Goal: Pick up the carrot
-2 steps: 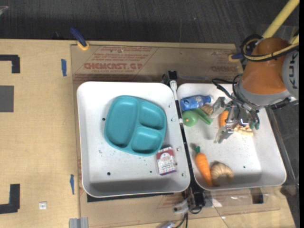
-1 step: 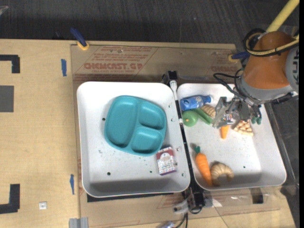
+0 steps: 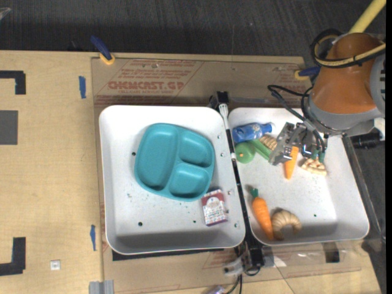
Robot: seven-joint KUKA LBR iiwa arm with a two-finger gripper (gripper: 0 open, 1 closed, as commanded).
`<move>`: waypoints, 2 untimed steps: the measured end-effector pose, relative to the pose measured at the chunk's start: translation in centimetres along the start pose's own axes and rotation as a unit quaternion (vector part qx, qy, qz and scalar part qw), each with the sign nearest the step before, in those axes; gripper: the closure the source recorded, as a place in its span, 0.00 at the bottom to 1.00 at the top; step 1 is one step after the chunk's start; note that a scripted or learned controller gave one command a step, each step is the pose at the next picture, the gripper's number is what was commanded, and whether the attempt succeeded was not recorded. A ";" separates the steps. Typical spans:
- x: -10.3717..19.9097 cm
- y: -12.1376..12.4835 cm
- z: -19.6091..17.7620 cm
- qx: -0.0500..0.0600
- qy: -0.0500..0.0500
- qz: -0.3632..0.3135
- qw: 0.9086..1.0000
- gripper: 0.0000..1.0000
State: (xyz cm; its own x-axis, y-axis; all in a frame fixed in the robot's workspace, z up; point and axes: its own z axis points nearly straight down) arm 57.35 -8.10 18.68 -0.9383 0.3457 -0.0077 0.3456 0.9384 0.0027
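Observation:
In the right bin, my gripper hangs over the middle. A small orange carrot pokes out downward from between its fingers, and the fingers look shut on it. The carrot's tip points toward the bin floor; I cannot tell whether it touches. A second, larger carrot with a green top lies near the front left corner of the same bin, apart from the gripper.
A blue bottle, a green piece and a beige ribbed item sit left of the gripper. A tan item lies to its right, and a brown shell-like object is beside the larger carrot. The left bin holds a teal divided plate and a small red packet.

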 end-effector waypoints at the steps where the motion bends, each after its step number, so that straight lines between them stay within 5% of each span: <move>1: 0.0 -0.1 0.1 0.000 0.001 0.001 1.000 0.00; 2: -1.5 -3.7 9.0 0.000 -0.002 -0.004 1.000 0.00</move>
State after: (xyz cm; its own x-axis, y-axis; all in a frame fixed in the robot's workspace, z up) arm 57.51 -12.09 9.69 -0.9410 0.3382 -0.0110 0.3382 0.9411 0.0027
